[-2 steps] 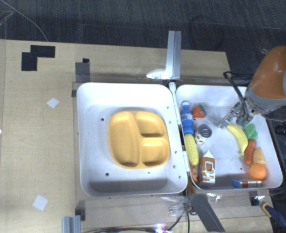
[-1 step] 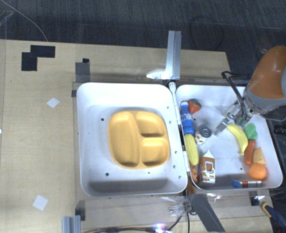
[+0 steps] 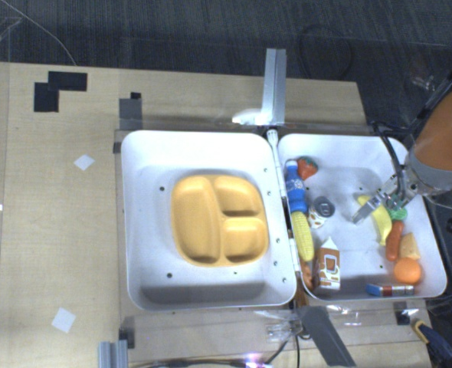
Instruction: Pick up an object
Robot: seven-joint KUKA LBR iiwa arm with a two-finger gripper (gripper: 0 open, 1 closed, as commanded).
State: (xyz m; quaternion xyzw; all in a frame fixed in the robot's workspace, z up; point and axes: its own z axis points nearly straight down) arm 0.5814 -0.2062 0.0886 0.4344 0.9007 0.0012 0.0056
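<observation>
Camera view gives you the tabletop (image 3: 57,228) with two white bins side by side. Your left bin (image 3: 142,205) carries a yellow divided tray (image 3: 217,218) lying flat near its middle. Your right bin (image 3: 433,274) holds the clutter: a blue bottle (image 3: 294,192) and a corn cob (image 3: 303,236) lying along the left wall, a red strawberry-like piece (image 3: 309,167) near the top, a small milk carton (image 3: 329,265) at the lower left, a round metal piece (image 3: 322,207), a yellow banana-like piece (image 3: 381,222), a carrot (image 3: 394,240), an orange (image 3: 407,271) and a blue-and-red marker (image 3: 389,289) along the bottom wall. You see the arm (image 3: 444,140) reaching in from the right, its tool (image 3: 379,202) low over the banana-like piece, just above its upper end. Whether the tool is released or clenched, you cannot tell from this slant.
</observation>
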